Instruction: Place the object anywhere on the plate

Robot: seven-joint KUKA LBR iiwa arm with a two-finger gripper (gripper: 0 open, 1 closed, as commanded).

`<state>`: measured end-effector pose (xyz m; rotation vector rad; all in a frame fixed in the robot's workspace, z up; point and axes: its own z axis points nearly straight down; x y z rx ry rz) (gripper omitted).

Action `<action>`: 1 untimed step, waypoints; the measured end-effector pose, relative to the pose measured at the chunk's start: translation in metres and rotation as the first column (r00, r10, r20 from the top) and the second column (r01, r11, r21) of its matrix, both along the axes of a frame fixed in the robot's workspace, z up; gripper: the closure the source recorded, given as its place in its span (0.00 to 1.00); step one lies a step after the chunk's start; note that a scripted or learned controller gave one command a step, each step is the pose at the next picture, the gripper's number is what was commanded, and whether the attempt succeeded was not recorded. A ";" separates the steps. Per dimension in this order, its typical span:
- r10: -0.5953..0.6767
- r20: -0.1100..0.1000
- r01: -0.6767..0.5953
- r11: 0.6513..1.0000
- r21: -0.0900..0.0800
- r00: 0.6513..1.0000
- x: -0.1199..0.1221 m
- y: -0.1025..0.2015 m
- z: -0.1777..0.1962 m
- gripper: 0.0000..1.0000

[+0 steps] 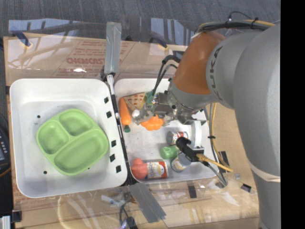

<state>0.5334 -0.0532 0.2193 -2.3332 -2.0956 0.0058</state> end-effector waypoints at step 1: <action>0.000 0.000 0.000 1.000 0.000 1.000 0.000 0.000 0.000 0.00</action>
